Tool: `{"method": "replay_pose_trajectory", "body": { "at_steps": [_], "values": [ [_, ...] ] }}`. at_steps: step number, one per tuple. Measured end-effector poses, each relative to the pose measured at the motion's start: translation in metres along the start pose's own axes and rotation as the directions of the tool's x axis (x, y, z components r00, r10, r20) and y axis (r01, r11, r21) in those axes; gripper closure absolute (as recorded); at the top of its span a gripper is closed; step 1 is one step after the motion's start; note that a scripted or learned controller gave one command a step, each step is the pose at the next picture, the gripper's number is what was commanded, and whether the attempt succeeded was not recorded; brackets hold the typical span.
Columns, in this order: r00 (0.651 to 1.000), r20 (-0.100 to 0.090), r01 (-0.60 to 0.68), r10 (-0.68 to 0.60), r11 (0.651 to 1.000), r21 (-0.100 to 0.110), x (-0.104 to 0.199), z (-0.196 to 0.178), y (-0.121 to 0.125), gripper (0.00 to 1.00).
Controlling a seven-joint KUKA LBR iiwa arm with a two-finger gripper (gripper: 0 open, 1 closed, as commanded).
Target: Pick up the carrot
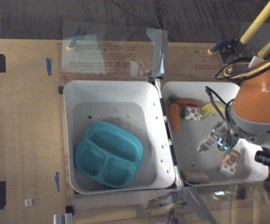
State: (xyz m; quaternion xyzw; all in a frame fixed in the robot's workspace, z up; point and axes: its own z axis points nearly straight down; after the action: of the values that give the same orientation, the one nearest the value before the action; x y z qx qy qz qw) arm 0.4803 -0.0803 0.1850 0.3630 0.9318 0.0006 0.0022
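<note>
Two shallow white bins are sitting side by side on the wooden bench. The left bin (pixel 74 97) is holding a teal divided plate (pixel 109 154), which is lying toward the bin's 7 o'clock corner. The right bin (pixel 191 90) is holding the clutter. The carrot (pixel 174 117) is lying lengthwise against that bin's left wall, up toward 10 o'clock, with its green top pointing to 12 o'clock. A second orange piece (pixel 187 101) is lying crosswise just beside the carrot's top end, and a small printed box (pixel 191 113) is resting at 3 o'clock from the carrot, close to it. A yellow object (pixel 211 109) is showing partly beyond the box, tucked under the arm. A small orange-and-white carton (pixel 230 161) is lying toward the bin's 5 o'clock corner, and a speckled flat item (pixel 196 176) is sitting along the near wall at 6 o'clock.

The arm is reaching in from 3 o'clock, its orange band hanging over the bin's right half. The gripper (pixel 214 140) is hovering near the bin's centre, well apart from the carrot, with nothing visibly between its fingers; whether they are spread or closed I cannot tell
</note>
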Motion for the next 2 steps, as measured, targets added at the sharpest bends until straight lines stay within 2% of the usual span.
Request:
{"method": "replay_pose_trajectory", "body": {
  "at_steps": [1,2],
  "values": [
    [0.998,-0.003,-0.069,0.069,0.998,0.001,0.053,0.000,0.057,1.00],
    [1.000,-0.001,-0.010,0.010,1.000,0.001,0.058,-0.103,0.119,1.00]
  ]
}}
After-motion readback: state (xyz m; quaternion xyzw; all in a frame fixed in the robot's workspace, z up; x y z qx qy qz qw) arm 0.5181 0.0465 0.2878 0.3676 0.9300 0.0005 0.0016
